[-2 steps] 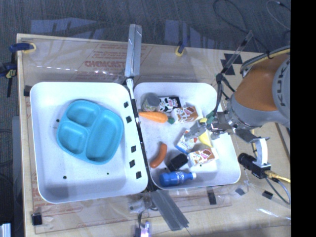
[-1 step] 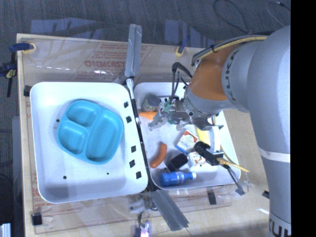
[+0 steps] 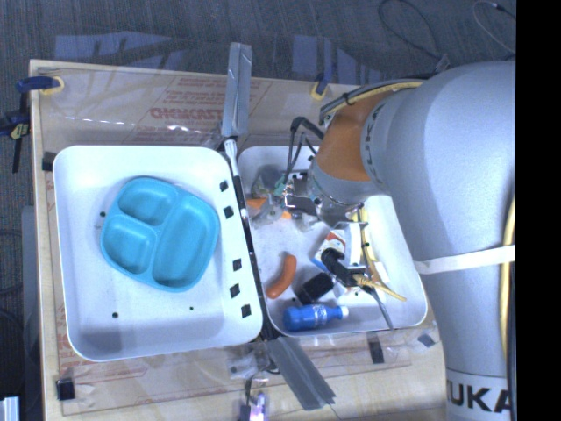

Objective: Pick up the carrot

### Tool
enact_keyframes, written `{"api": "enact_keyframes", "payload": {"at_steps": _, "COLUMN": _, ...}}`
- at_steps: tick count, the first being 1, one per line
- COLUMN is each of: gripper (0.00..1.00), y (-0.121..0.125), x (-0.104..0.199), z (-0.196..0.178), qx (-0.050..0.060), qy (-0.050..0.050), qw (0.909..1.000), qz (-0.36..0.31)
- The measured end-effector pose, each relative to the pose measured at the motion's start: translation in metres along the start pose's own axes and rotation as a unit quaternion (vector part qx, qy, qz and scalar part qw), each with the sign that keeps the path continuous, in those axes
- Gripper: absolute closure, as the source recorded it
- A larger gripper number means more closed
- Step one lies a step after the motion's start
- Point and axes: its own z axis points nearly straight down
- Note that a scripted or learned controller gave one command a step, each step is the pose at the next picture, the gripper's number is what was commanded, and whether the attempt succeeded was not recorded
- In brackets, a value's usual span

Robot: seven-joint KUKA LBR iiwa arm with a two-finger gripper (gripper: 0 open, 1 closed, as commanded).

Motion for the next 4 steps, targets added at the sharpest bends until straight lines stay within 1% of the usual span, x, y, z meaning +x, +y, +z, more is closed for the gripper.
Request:
{"api": "enact_keyframes", "payload": {"at_steps": 1, "gripper": 0.0, "y": 0.04, "x": -0.054, "z": 0.004, "qx": 0.016, "qy": 0.002, "qw": 0.9991, "qz": 0.04}}
{"api": "enact_keyframes", "payload": {"at_steps": 2, "gripper": 1.0, "y": 0.041, "x": -0.051, "z": -0.005, "qx": 0.016, "qy": 0.001, "qw": 0.9992, "qz": 0.036}}
{"api": "enact_keyframes", "payload": {"at_steps": 3, "gripper": 1.0, "y": 0.059, "x": -0.006, "z": -0.004, "qx": 0.002, "qy": -0.005, "qw": 0.9611, "qz": -0.276}}
{"api": "enact_keyframes", "payload": {"at_steps": 4, "gripper": 1.0, "y": 0.068, "x": -0.058, "z": -0.01, "qx": 0.004, "qy": 0.001, "qw": 0.9564, "qz": -0.292}}
